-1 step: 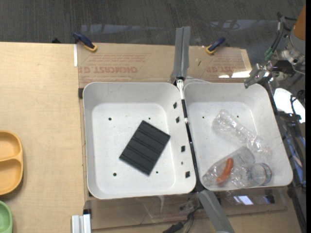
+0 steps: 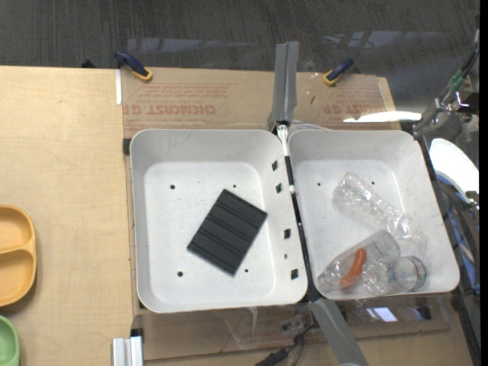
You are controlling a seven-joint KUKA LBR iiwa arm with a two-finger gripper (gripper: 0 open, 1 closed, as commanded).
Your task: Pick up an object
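Two white bins side by side, and the left bin (image 2: 152,158) holds one thing: a black ribbed slab (image 2: 227,231), lying flat and turned at a slant near the middle of the floor; bare white on all four sides of it, none of its corners touching a wall, the widest room toward the far-left corner. Over the divider, the right bin (image 2: 396,155) is busier; a crumpled clear plastic bottle (image 2: 370,204) lies slantwise across the middle, and below it a heap of clear wrapping with an orange piece (image 2: 352,268) inside crowds the near wall, a clear cup (image 2: 408,273) pressed close to the near-right corner (tight edges there); the far half of this bin stays open floor. At the right edge, metal parts and cables (image 2: 450,105) hang beyond the bin's far-right corner; the pincer itself I can't make out there, so wide or narrow, cannot tell. Left on the bench, an orange tray (image 2: 15,254) sits well apart from the bins.
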